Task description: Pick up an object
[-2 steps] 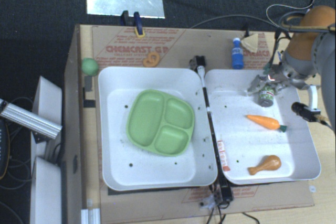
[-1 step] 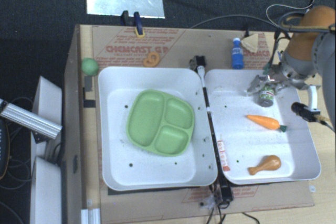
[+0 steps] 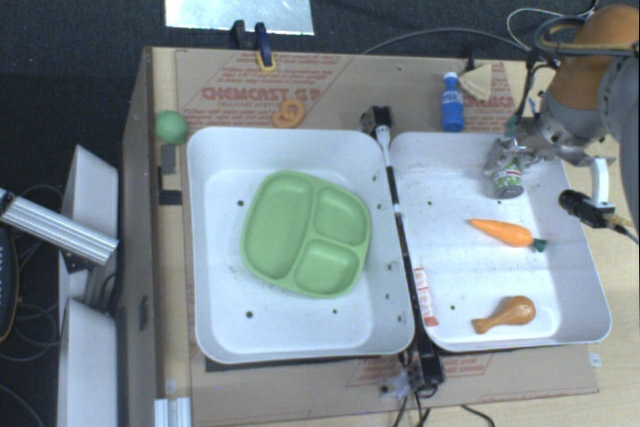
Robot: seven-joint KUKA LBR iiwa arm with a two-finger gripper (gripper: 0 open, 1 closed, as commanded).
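A small green ball (image 3: 171, 126) sits on the counter (image 3: 330, 85) just off the far left corner of the left shallow white plastic bin (image 3: 215, 215), which holds a light-green plastic plate divided into three compartments (image 3: 306, 233), lying flat near the bin's middle. Behind the bins, an orange pretzel-shaped toy (image 3: 288, 112) rests on the cardboard-covered counter, and a blue plastic bottle with a white cap (image 3: 452, 102) stands upright just beyond the far edge of the right shallow white plastic bin (image 3: 440, 245). In that right bin, an orange plastic carrot with a dark green stem end (image 3: 506, 233) lies across the middle, and a tan plastic chicken drumstick (image 3: 507, 314) lies nearer the front edge, well apart from it. At the bin's far right corner, the grey arm's metal gripper (image 3: 508, 173) reaches down to a small round grey-and-green object (image 3: 508, 183); whether its fingers are parted or closed on that object cannot be told from above.
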